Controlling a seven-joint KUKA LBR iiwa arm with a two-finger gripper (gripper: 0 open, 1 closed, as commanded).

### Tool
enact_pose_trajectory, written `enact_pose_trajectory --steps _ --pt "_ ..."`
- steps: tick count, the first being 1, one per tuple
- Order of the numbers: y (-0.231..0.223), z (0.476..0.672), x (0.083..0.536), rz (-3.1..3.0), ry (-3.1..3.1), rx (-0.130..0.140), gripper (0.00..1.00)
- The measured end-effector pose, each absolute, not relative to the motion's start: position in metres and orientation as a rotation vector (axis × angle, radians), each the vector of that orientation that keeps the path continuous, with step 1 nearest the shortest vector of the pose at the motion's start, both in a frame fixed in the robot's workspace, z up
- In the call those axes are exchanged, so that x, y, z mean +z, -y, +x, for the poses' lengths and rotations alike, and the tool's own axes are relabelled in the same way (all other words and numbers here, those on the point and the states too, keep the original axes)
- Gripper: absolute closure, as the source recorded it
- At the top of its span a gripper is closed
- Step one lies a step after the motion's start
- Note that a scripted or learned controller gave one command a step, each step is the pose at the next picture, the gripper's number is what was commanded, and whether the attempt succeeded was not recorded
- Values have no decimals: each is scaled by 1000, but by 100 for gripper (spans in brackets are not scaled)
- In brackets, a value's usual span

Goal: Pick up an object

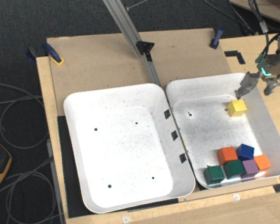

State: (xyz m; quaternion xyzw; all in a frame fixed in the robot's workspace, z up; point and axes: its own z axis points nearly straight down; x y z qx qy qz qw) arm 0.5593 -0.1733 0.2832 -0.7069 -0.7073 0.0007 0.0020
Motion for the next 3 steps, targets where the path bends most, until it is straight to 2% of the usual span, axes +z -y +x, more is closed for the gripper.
enact_pose_trajectory --steps 1,3 --pt "173 560 285 -2220 2222 -1 0" --pt "168 555 159 -2216 2216 6 0"
